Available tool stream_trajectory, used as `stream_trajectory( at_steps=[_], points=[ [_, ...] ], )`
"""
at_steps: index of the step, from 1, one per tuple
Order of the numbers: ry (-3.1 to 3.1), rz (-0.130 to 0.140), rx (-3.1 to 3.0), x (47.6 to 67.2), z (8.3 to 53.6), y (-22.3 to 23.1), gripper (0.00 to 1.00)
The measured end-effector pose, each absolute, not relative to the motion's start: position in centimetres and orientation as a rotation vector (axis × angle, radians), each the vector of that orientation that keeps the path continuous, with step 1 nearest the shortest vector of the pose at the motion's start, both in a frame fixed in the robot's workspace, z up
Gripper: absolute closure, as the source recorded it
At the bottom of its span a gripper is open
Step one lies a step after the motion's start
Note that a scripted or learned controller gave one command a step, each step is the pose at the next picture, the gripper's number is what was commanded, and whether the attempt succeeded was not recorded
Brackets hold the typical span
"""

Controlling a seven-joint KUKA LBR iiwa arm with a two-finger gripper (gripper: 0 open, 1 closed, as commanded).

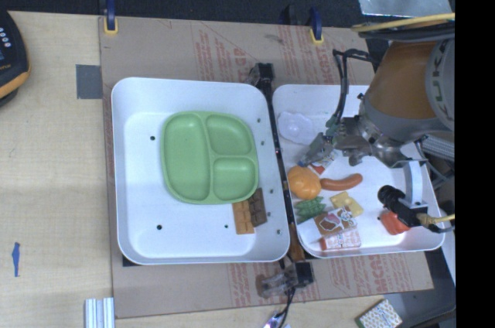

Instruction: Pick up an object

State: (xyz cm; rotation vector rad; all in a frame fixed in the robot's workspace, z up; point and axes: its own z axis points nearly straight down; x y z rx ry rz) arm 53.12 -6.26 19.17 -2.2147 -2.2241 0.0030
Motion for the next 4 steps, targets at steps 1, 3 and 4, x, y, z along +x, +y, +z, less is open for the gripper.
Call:
stream_trajectory(
  at_steps=[1, 3, 4],
  points=[
    [-2.221, 0.010, -2.215, 54.4, 12.1, -9.4, 0.00],
    [-2.227, -0.005, -2.224, 60.8, 9.8, -19.2, 0.00],
    [-2.218, 0.007, -2.218, 51.1, 9.3, -19.6, 0.00]
  ],
)
